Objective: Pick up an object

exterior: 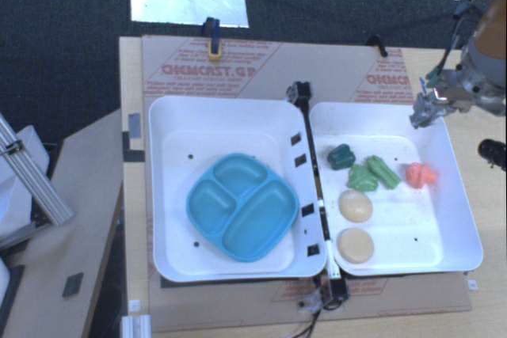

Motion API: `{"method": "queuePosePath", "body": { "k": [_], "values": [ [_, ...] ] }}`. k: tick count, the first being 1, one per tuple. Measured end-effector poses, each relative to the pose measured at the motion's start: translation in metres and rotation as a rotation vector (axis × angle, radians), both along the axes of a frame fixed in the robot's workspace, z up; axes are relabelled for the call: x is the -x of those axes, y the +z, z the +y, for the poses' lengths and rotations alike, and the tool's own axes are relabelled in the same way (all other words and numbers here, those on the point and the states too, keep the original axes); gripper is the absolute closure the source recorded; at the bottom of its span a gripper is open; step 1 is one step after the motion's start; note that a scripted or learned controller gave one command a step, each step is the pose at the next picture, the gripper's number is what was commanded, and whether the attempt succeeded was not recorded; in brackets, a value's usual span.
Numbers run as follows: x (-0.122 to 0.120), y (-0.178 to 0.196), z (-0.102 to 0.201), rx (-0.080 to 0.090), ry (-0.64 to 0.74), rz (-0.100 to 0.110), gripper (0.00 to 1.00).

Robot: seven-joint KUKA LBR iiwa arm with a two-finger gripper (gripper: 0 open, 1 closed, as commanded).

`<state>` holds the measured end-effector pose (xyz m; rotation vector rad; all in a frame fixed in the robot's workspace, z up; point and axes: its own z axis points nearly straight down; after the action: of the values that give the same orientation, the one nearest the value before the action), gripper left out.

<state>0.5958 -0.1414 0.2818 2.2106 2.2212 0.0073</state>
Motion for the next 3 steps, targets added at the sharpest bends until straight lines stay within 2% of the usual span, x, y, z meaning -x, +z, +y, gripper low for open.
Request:
{"method": "queuePosePath", "body": {
  "k": [1,3],
  "values": [
    [0.011,-0.012,0.049,-0.003,0.003,0.008,1.0],
    [0.004,-0.014,0.162,-0.004,0.006,0.007,1.0]
  ]
}}
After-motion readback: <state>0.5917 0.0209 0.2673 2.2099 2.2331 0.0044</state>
